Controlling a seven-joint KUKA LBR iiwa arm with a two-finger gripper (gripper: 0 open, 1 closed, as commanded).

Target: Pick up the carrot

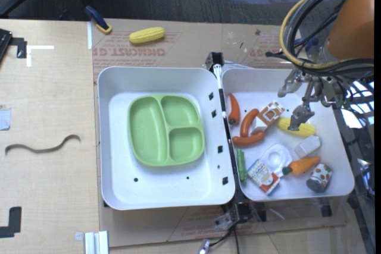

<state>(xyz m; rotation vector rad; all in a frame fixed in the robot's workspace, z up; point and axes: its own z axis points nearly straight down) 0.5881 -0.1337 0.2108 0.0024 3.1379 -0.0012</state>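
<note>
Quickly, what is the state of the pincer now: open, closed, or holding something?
Pincer: it cannot be told whether open or closed; it hangs over the yellow toy corn cob in the right white bin. The orange toy carrot lies apart, untouched.

The arm (pixel 351 15) is cut off by the right and top edges. The gripper (pixel 302 113) hides part of the corn (pixel 297 127) under it. Labels on the small cartons (pixel 260 174) are too small to read.

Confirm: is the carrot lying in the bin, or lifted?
Lying in the bin. The carrot rests flat on the right bin's floor, apart from the pincer above the corn.
</note>
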